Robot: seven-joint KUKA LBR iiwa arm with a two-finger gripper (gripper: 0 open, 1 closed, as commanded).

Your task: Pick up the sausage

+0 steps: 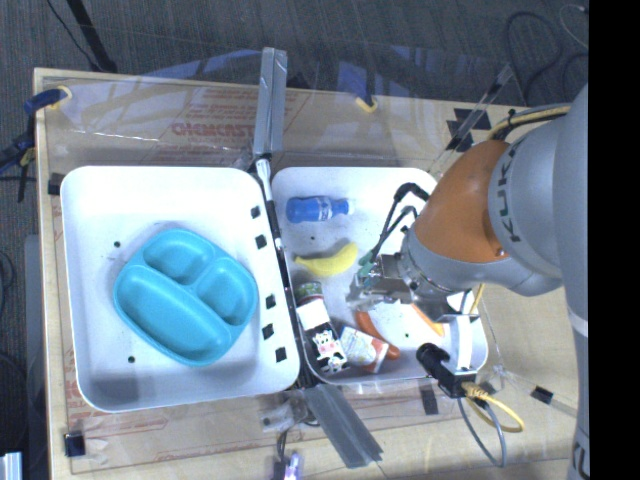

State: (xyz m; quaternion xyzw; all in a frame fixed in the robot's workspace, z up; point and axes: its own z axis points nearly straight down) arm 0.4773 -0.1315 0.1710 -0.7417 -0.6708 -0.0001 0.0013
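The sausage is a short reddish-orange piece lying in the right bin, near its front. Only part of it shows, because the wrist covers its upper end. My gripper hangs low over the middle of the right bin, just above the sausage and right of the banana. The arm's orange band and grey body hide the bin's right side.
Around the gripper in the right bin lie a blue bottle, a dark can, a white box, a cow-patterned carton and an orange piece. The left bin holds a blue divided plate.
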